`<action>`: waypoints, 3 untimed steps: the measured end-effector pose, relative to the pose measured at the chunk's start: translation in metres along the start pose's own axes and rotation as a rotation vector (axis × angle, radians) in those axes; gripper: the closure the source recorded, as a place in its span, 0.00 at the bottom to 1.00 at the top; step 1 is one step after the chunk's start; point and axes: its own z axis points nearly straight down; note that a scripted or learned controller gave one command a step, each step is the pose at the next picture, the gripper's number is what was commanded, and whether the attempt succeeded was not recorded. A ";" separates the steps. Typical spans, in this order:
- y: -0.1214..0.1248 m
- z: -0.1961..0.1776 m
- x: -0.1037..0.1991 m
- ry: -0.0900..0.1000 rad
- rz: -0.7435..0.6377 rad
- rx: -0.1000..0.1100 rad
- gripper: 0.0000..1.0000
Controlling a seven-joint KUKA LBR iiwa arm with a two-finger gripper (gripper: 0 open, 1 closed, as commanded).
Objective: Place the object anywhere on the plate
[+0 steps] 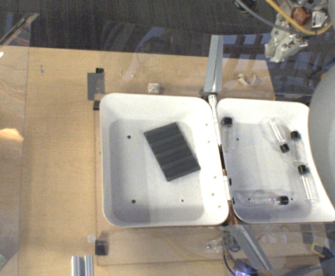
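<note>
Camera view: gripper [283,46] at 1 o'clock, above the bins; cannot tell its jaw state. 4 clear vials [277,132] in right bin [259,109] are slippery; risk of missed grasp before reaching dark plate [172,151].

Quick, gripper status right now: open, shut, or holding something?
Gripper: cannot be told; it sits above the bins at top right, too small and blurred.

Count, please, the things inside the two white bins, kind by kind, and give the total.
Dark grey ridged plate, in the left bin: 1
Clear tubes with black caps, in the right bin: 5 ()
Total: 6
</note>
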 end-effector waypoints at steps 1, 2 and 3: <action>0.000 -0.010 0.000 0.000 -0.002 0.003 1.00; -0.067 0.022 -0.031 -0.006 -0.159 -0.005 1.00; -0.069 0.012 -0.030 -0.007 -0.167 -0.007 1.00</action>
